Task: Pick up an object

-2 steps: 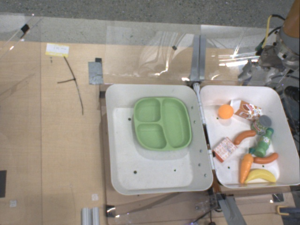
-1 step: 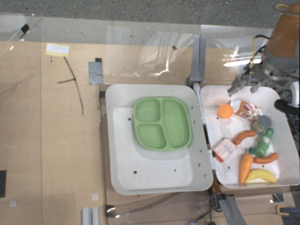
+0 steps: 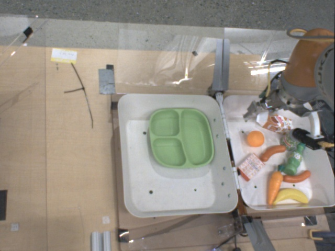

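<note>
The things I could pick lie in the right bin (image 3: 238, 120): an orange ball (image 3: 255, 139), a sausage (image 3: 274, 152), a small red-and-white box (image 3: 250, 166), a carrot (image 3: 274, 187), a banana (image 3: 292, 195), a second sausage (image 3: 297, 177), a green bottle (image 3: 292, 161) and a red-and-white packet (image 3: 277, 122). They crowd the right and near parts of the bin, several touching one another; the carrot and banana lie at the near edge.

My end effector (image 3: 255, 110) hangs over the far part of that bin, just beyond the packet and the orange ball. From this slant it is a small dark shape against the white floor, and I cannot tell its state, nor whether it touches anything; nothing shows plainly in it. My arm (image 3: 309, 67) comes in from the right with its orange band above the wrist.

The left bin (image 3: 172, 192) holds a green divided plate (image 3: 181, 137), lying flat toward its far side. Both bins sit side by side on the counter (image 3: 52, 156).
</note>
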You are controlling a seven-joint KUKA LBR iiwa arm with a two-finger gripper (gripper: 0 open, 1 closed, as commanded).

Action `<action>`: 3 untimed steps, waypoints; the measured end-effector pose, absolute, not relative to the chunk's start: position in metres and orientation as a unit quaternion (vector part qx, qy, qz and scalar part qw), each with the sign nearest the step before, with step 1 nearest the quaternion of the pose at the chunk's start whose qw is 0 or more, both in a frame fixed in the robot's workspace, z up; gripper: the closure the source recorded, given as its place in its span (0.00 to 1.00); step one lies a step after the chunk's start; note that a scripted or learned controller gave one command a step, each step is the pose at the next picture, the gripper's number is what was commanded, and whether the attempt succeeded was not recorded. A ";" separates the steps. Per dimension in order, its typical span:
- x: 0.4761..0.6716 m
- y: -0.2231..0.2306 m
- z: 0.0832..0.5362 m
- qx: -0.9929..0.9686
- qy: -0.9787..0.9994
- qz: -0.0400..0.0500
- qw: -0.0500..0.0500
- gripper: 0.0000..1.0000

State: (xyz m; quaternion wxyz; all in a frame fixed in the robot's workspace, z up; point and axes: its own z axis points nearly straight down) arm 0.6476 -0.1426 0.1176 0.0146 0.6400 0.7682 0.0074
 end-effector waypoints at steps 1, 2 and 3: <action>0.586 -0.151 0.109 0.667 0.744 0.010 0.021 0.00; 0.574 -0.122 0.093 0.670 0.742 0.002 0.004 0.00; 0.575 -0.123 0.105 0.670 0.742 0.004 0.005 1.00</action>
